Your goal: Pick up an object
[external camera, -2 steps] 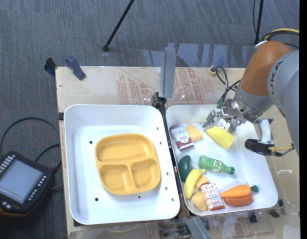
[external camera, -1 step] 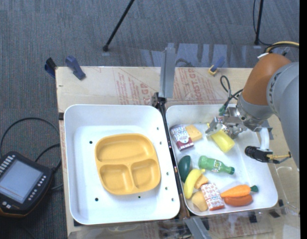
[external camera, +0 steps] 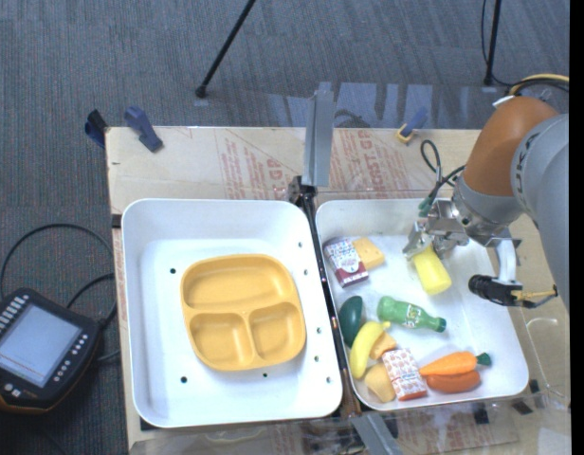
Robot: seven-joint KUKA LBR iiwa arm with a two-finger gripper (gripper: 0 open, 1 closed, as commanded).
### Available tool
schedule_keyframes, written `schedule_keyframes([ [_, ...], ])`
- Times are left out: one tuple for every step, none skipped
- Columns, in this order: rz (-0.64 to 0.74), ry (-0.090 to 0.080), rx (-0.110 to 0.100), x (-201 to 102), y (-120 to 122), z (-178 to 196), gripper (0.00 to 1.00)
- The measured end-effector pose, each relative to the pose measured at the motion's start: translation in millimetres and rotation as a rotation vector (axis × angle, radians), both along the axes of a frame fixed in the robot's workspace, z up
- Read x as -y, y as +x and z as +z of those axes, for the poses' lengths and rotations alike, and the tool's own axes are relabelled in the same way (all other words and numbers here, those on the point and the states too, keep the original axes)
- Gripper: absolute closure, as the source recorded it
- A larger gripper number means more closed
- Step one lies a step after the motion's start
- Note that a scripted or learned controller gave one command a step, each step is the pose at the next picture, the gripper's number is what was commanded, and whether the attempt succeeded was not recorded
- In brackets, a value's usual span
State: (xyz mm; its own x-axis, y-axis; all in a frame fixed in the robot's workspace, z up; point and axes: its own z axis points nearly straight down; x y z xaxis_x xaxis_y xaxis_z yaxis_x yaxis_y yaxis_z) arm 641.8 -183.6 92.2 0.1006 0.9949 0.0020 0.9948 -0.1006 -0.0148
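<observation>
My gripper (external camera: 430,242) hangs over the upper middle of the right bin (external camera: 505,335). Its tip is directly above the upper end of a yellow cylinder-shaped object (external camera: 432,273), touching it or very close to it. The view does not settle whether that object is gripped or just lies on the bin floor. Close by in the same bin are a red and white carton (external camera: 345,261), a yellow cheese block (external camera: 371,251) and a green bottle (external camera: 411,314) lying on its side.
At the right bin's front lie a dark green vegetable (external camera: 351,318), a banana (external camera: 365,347), a red and white packet (external camera: 403,373) and a carrot (external camera: 451,372). The left bin (external camera: 150,254) holds a yellow divided tray (external camera: 243,311). A pendant (external camera: 31,344) sits far left.
</observation>
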Motion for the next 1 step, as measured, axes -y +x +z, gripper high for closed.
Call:
schedule_keyframes([
  [-0.059, -0.003, 0.022, -60.9, 5.3, 107.0, 1.00],
])
